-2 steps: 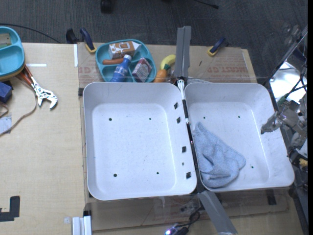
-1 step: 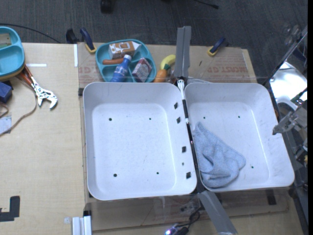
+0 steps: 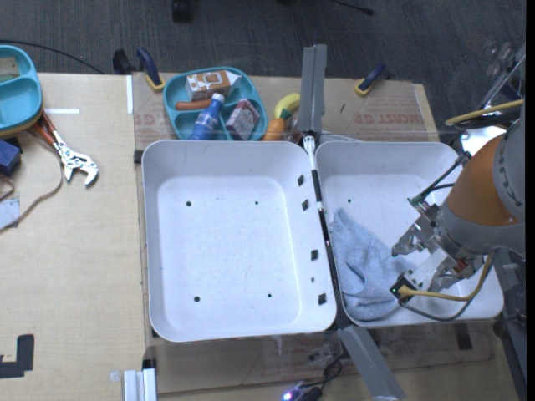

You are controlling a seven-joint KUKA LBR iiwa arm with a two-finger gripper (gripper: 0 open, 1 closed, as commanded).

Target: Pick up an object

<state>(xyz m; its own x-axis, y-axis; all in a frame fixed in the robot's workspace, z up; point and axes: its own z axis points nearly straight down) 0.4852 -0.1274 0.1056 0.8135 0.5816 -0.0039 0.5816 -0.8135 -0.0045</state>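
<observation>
Camera view: fingers [image 3: 407, 267] beside grey cloth [image 3: 361, 267] in right bin [image 3: 376, 161]; spread or pinching, cannot tell.

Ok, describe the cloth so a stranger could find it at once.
Look at the right bin of the two white ones. Along its left side, toward the near edge, lies a crumpled grey cloth, just left of the pincer. It is the one soft, grey thing there.

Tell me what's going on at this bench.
A robot arm reaches in from the right over the right bin, its hand low beside a grey cloth crumpled against the bin's left wall. The cloth lies on the bin floor, not lifted. A teal tray of small items sits behind the bins.
</observation>
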